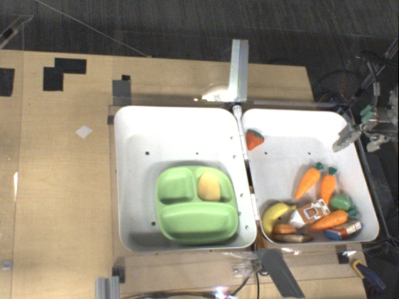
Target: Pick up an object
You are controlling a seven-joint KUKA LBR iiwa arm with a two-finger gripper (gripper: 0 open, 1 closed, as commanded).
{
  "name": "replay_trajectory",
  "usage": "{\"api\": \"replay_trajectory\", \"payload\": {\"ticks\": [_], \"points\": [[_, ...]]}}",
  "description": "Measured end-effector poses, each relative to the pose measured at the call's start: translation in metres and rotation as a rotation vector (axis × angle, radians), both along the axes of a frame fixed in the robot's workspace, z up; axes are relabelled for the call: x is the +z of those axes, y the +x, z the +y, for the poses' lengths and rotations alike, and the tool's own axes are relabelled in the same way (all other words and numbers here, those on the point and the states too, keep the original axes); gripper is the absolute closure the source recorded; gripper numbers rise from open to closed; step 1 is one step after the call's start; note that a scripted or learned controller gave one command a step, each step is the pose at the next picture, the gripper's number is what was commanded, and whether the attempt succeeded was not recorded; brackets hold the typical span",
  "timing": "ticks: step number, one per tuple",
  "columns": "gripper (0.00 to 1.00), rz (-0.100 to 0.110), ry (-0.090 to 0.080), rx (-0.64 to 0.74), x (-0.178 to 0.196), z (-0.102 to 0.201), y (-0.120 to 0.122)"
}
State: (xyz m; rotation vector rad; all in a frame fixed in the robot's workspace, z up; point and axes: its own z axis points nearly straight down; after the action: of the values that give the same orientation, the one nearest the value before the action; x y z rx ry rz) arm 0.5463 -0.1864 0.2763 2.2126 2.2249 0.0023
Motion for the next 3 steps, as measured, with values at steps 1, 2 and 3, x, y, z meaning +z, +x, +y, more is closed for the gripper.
{"api": "replay_trajectory", "payload": {"ticks": [1,2,3], "points": [[0.0,0.001,0.001,-0.023,-0.117,-0.004,0.037],[0.0,-0.019,-0.003,-0.128,-0.179,0.016,0.003],[0.0,-0.019,-0.003,-0.128,-0.179,0.016,0.003]]}}
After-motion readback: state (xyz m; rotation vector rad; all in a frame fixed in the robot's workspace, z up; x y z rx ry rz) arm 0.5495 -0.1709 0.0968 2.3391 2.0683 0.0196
